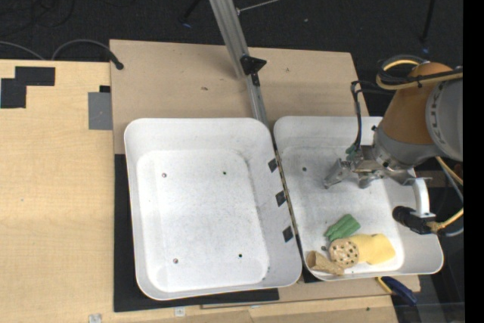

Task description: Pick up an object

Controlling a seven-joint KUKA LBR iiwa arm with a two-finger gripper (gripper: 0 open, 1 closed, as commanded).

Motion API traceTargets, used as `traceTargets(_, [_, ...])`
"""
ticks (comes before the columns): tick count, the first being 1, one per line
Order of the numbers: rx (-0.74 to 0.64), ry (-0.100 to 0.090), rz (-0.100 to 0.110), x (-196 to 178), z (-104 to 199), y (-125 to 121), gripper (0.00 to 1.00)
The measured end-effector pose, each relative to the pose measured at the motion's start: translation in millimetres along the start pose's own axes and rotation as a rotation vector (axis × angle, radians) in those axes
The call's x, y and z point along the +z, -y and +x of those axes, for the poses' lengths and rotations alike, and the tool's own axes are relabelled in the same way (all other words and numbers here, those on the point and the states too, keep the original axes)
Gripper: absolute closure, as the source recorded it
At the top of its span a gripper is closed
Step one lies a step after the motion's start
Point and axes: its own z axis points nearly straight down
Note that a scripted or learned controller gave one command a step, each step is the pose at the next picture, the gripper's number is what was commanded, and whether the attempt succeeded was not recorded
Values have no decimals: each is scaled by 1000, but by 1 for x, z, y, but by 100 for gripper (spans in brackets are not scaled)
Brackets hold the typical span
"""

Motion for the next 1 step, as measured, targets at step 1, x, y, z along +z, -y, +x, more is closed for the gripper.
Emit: traceTargets(1, [5, 0, 1, -10, -1, 0, 100])
